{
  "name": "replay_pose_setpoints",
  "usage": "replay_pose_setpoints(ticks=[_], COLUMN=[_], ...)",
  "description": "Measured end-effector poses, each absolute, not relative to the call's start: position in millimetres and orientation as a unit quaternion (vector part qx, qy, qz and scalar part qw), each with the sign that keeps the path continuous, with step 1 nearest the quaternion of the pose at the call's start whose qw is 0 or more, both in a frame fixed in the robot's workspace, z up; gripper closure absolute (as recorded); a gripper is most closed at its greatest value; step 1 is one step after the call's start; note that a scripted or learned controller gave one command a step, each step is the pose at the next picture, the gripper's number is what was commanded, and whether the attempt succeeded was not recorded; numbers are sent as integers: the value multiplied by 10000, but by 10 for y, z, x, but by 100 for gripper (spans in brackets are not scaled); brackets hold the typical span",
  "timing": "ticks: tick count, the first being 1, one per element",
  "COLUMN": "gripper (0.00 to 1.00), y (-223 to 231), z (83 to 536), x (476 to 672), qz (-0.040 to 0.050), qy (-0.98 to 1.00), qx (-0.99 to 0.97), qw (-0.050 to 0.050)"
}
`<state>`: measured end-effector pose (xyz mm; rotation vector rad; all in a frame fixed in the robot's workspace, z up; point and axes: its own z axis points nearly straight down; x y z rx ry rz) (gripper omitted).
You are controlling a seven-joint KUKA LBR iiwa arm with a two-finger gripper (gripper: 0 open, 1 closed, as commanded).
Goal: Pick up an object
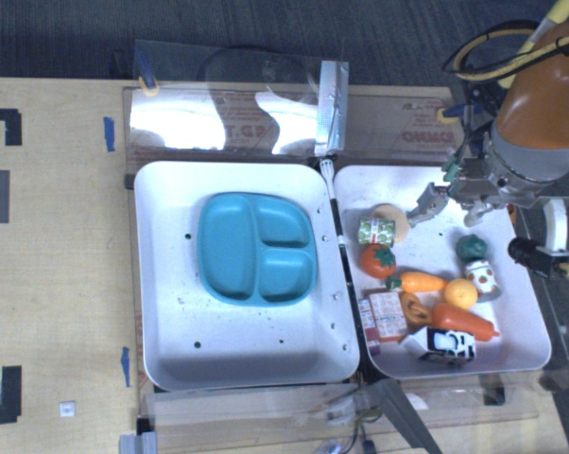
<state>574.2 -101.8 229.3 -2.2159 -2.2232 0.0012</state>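
The right bin (525,282) holds several toy foods. Among them are a green and white can (376,231), a red tomato (377,260), an orange carrot (421,282), a yellow lemon (460,294), a red pepper (471,323), a dark green piece (471,247) and a black and white item (451,344). My gripper (450,211) hangs over the bin's upper part, above bare floor between the can and the dark green piece. It is open, its fingers spread with nothing between them.
The left bin (162,282) carries a blue divided plate (258,247). A pink printed packet (384,315) lies by the divider between the bins. A clear panel (228,112) stands behind the left bin. The arm's orange band (540,102) and cables sit at the top right.
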Motion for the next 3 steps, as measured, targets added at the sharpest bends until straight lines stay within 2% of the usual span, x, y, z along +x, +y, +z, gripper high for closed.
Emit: replay_pose_setpoints(ticks=[1,2,3], gripper=[0,0,100], y=[-916,-991,-996], z=[1450,975,1086], x=[5458,5267,5284], qz=[15,-89,-112], qy=[-7482,-7537,-7528], qx=[-6635,-6570,-6578], qw=[27,-178,-196])
